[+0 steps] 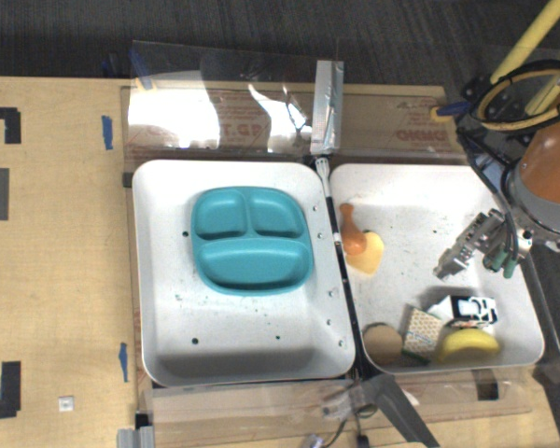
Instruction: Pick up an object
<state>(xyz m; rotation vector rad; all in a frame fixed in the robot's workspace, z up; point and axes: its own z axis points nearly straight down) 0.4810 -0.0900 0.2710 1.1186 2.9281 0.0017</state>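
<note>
Objects for picking lie in the right white bin (420, 180), but going left to right: tan cardboard bench surface (51, 250) with black marks, then the left white bin (159, 343) holding a teal plastic divided plate (252, 239). In the right bin, an orange-and-yellow toy (360, 246) sits by the divider; a brown disc (383, 343), a patterned packet (422, 330) and a yellow banana-like toy (469, 343) cluster at the near edge. The gripper (453, 264) hovers above the bin floor, gripping nothing; how wide it stands, I cannot tell. Dark carpet (261, 7) lies beyond.
</note>
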